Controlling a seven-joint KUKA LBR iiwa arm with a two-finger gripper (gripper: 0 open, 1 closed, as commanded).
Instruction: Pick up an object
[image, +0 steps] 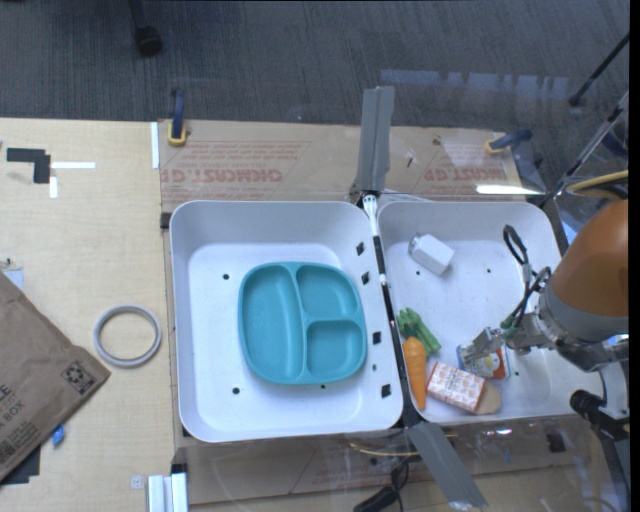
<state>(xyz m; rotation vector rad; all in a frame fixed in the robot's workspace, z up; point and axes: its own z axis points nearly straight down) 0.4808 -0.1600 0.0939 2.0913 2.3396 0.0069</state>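
The right bin (470, 290) holds a small white block (432, 253) at its back. An orange carrot (415, 372) with a green top (418, 330) lies along its left wall, and a red and white packet (456, 386) sits near the front. A thin black loop (515, 244) lies by the right wall. My gripper (484, 354) is low in the bin's front right, just above and right of the packet, with small red and green bits showing at its tip. Nothing is clearly held. The left bin (200, 300) holds a teal divided plate (302, 322).
On the bench to the left of the bins lie a grey tape ring (127, 333) and a brown cardboard box (35, 385). A grey bar (375, 140) stands behind the bins, above the wall between them. The arm's orange band (600, 260) hangs over the right bin's right edge.
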